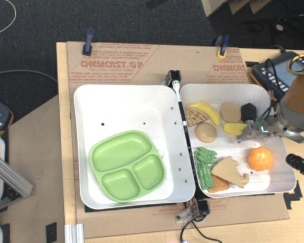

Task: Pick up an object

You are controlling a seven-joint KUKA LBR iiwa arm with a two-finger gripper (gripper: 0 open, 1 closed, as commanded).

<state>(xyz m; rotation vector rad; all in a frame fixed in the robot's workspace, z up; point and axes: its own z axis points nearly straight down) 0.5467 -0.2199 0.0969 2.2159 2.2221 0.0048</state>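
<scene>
While the end effector [252, 130] hangs low in the right bin [233, 89] beside a lemon [234, 128], its grip state can't be told.

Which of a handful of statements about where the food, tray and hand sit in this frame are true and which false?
1. The green tray lies in the left bin. True.
2. The orange sits in the left bin. False: it is in the right bin.
3. The banana lies near the right bin's far side. True.
4. The hand hovers over the tray. False: it is over the right bin, near the orange.
5. The green beans lie in the tray. False: they are in the right bin.
</scene>
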